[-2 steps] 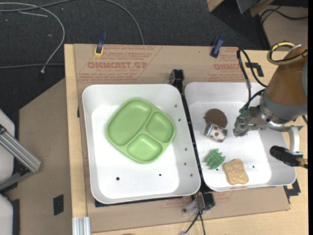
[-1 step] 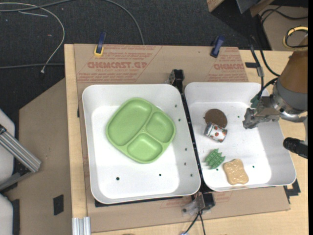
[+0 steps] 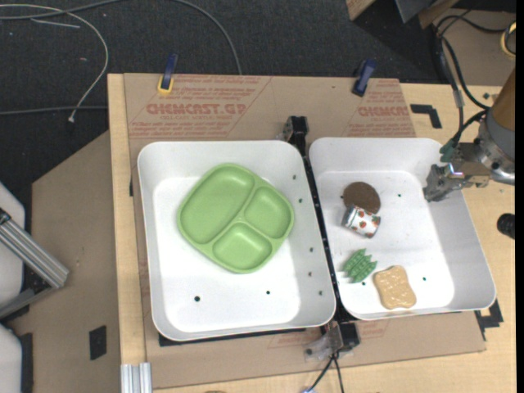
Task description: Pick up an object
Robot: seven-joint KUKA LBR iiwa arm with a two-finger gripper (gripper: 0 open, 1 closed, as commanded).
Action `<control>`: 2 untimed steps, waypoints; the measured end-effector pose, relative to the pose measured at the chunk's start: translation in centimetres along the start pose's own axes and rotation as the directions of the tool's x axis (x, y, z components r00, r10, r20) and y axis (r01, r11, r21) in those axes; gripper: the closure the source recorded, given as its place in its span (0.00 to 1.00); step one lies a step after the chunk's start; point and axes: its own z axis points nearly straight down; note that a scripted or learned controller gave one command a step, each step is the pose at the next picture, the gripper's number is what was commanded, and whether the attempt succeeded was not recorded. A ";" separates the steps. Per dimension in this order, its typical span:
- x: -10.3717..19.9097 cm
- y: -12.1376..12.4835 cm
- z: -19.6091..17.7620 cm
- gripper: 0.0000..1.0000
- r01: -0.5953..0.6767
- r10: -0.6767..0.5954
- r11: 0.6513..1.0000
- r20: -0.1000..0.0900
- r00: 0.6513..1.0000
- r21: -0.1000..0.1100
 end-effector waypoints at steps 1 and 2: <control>0.0 0.1 -2.3 1.00 0.001 -0.001 1.000 -0.001 1.000 0.003; 4.9 1.8 -0.6 1.00 0.005 -0.005 1.000 -0.005 1.000 0.009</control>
